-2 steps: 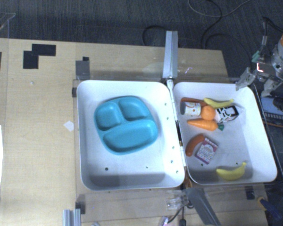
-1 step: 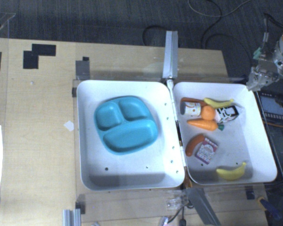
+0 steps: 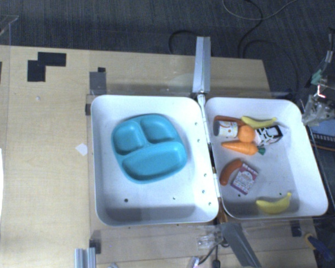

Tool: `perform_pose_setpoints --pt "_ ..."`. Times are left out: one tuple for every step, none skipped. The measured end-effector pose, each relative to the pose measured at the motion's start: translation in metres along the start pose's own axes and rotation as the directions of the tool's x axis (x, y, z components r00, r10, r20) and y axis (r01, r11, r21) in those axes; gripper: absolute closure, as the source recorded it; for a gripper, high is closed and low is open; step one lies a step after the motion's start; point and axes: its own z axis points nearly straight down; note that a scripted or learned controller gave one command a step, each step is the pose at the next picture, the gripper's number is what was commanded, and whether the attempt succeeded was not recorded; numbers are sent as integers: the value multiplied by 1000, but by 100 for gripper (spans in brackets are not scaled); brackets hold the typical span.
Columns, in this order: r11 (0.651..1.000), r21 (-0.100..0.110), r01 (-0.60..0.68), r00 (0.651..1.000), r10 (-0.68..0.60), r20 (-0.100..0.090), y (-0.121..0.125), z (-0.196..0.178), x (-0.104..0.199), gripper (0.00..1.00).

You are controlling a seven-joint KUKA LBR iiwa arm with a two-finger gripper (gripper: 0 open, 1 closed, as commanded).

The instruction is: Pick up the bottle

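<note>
White-labelled and brown-capped, the bottle [image 3: 228,128] lies on its side in the right bin [image 3: 304,166], at its upper left corner, long axis left-right. An orange [image 3: 246,134] covers its right end, so which way it points is unclear.

A pale wooden bench [image 3: 44,166] bears two shallow white bins, left bin [image 3: 100,166] touching right bin [image 3: 307,144].

Pale metallic gripper [image 3: 324,96], thin cables

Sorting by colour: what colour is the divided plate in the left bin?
Light blue; the divided plate shows clearly in the camera view.
</note>
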Motion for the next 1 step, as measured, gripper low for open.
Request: perform_pose_setpoints --pt "999 0 33 999 -33 0 -69 -31 -34 100"
